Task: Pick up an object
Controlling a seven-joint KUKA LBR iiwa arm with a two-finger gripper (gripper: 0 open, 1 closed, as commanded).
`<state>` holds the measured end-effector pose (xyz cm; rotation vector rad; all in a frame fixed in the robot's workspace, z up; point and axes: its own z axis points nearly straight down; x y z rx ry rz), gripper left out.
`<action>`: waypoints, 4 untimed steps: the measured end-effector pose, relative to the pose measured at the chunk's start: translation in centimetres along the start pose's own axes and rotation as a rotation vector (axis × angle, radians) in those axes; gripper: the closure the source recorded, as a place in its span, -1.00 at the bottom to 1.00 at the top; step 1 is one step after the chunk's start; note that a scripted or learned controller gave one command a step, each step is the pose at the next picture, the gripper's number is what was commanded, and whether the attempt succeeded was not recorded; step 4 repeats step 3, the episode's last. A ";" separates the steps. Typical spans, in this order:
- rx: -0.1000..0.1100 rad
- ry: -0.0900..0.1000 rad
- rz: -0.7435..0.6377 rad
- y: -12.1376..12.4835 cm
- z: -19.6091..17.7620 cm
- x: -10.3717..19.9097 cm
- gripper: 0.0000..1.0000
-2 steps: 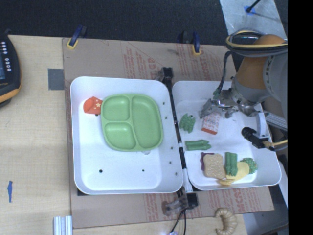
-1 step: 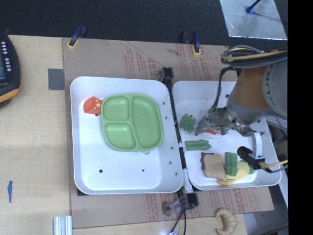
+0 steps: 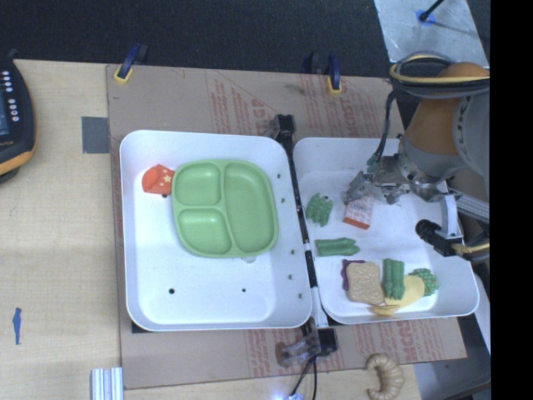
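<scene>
My gripper (image 3: 372, 188) hangs over the back of the right bin (image 3: 466, 311), reaching in from the right under the orange band. Just below its tip lies a small red and white packet (image 3: 358, 215); I cannot tell whether it touches the gripper. A green leafy piece (image 3: 319, 209) and a green pod (image 3: 336, 246) lie to the left, near the bin's inner wall. At the front of the bin sit a bread slice (image 3: 364, 282), a green vegetable (image 3: 393, 277), a broccoli piece (image 3: 425, 281) and a yellow banana (image 3: 400, 303).
The left bin (image 3: 146, 302) holds a green divided plate (image 3: 225, 207) and a red toy (image 3: 156, 179) at its back left. A tan curled toy (image 3: 385, 376) lies on the bench in front of the bins. A pendant (image 3: 12, 119) rests at the far left.
</scene>
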<state>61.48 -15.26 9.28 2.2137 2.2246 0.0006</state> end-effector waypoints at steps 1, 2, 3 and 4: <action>0.011 0.005 -0.003 -4.8 0.1 4.8 -1.00; 0.002 0.001 0.002 -1.8 0.0 2.0 -1.00; 0.006 0.002 0.001 -2.0 -1.0 2.0 1.00; 0.006 0.002 0.001 -2.0 -1.0 2.0 1.00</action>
